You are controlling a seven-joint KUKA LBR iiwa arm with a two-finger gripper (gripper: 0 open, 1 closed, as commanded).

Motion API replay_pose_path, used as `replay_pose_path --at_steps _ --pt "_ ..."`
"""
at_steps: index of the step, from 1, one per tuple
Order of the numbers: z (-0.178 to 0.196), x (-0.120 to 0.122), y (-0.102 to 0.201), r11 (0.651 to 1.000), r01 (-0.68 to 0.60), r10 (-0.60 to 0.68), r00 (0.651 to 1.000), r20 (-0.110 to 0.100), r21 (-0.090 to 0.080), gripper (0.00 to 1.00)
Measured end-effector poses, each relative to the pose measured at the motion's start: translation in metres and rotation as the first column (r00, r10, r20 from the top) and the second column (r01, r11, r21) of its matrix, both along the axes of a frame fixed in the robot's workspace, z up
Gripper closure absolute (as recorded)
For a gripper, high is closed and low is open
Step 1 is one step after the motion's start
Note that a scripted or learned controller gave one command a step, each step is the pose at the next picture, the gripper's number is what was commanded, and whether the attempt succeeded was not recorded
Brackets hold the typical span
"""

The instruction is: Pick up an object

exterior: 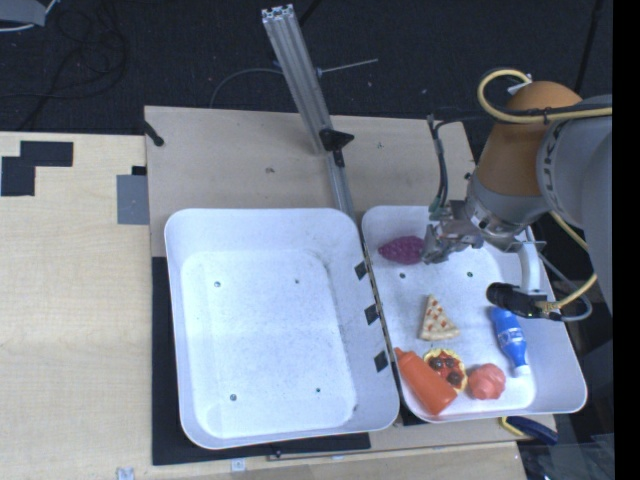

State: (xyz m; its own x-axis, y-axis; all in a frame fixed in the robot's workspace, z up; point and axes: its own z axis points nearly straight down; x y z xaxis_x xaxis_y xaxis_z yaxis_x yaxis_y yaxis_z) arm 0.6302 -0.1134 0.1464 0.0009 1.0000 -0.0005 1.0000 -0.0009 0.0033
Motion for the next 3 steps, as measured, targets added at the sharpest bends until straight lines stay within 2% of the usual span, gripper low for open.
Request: replay_pose_path --at_steps 2,3 --pt "0.122 0.007 0.007 1.0 -0.001 0.001 1.0 0.002 0.0 1.0" --pt "0.147 0.008 0.006 1.0 0.0 0.0 1.0 -0.002 0.0 1.0"
